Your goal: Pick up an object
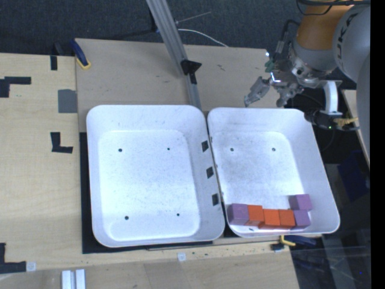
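Note:
Several small blocks lie in a row along the near wall of the right bin: a purple block at the left, orange blocks in the middle, and purple blocks stacked at the right corner. My gripper hangs above the bin's far edge, well away from the blocks. Its two fingers are spread apart and hold nothing.
The left bin sits beside the right one. A slanted metal pole rises behind the bins. Blue and yellow clamps sit at the board's far left corner and near front edge.

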Motion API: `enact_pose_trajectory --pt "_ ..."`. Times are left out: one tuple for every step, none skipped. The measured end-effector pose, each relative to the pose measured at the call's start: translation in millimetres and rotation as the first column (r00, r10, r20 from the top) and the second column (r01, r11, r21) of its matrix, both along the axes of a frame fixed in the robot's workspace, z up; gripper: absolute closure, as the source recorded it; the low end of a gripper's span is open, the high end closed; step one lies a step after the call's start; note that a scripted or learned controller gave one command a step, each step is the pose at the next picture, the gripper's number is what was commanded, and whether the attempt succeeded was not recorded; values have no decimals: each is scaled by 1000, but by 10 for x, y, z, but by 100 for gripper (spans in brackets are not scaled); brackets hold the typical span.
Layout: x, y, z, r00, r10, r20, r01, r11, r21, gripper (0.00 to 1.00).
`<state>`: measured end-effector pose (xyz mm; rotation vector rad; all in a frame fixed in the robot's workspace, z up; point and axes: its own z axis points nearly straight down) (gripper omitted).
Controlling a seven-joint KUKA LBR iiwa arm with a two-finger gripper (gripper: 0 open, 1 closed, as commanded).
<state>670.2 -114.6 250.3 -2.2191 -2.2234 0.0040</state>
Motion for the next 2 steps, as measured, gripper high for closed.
enact_pose_trajectory --pt "-383 17 -51 1000 -3 -2 3 1000 0 0" --pt "-77 474 46 1000 4 3 -4 1000 3 0"
